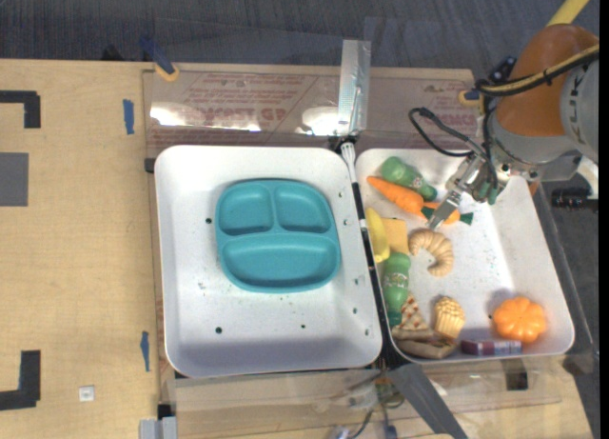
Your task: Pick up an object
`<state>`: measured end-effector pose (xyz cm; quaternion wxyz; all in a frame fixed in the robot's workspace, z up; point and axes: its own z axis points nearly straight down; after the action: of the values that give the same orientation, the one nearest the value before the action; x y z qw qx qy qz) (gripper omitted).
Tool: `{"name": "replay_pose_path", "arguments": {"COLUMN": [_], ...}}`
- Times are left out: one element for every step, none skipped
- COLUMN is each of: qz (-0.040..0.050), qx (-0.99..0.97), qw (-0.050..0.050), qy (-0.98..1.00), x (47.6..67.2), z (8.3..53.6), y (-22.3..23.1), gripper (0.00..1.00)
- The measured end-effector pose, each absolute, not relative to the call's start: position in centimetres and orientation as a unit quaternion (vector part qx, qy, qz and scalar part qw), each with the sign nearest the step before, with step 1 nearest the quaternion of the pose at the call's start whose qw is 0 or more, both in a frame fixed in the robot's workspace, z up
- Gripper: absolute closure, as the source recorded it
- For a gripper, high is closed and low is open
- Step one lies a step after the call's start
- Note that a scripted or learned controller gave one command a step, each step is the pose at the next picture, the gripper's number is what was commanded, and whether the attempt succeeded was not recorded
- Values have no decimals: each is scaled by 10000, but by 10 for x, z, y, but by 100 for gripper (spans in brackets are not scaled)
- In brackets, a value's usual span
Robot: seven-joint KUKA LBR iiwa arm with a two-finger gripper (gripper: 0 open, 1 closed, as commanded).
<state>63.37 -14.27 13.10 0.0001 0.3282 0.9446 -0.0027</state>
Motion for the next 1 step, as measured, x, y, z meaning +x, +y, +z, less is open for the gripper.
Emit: {"name": "replay_pose_path", "arguments": {"qz": [0], "qx": [3752], "qw": [33], "qy": [9269], "x": [640], "z": [87], "y": [-194], "gripper": [0]}}
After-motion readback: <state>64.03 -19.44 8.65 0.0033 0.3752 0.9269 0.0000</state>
